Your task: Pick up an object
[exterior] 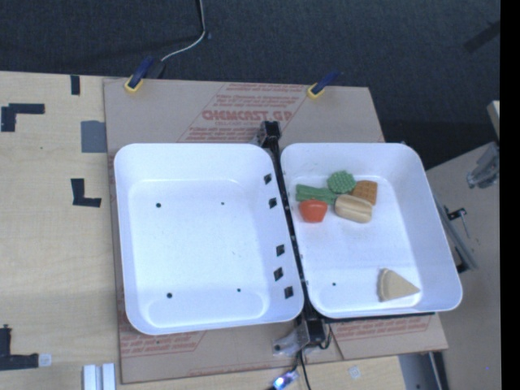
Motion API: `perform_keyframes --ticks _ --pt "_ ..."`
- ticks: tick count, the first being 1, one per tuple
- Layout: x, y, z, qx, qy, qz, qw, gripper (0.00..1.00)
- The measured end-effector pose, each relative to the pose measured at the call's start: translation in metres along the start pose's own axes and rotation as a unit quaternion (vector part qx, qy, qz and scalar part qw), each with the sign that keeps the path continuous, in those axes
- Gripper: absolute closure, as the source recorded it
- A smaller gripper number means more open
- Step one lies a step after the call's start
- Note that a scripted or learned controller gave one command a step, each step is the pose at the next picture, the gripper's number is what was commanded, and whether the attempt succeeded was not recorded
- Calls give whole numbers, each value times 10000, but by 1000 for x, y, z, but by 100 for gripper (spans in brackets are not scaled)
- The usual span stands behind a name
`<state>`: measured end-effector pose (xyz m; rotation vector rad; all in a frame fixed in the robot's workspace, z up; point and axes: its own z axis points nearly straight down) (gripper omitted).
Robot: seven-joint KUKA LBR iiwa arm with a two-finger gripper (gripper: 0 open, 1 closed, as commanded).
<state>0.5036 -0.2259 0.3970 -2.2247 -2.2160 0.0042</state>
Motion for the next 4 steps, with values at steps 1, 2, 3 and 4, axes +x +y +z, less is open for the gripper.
perform_keyframes --ticks 1,2,3,4 --pt "2 3 -11 -15 -8 -26 10000 100" --pt "2 -20 -33 -28 -4 -21 10000 100" --pt "2 -19 -41 -24 -9 -26 10000 100" --pt "3 -18 -51 -26 -12 -32 10000 100"
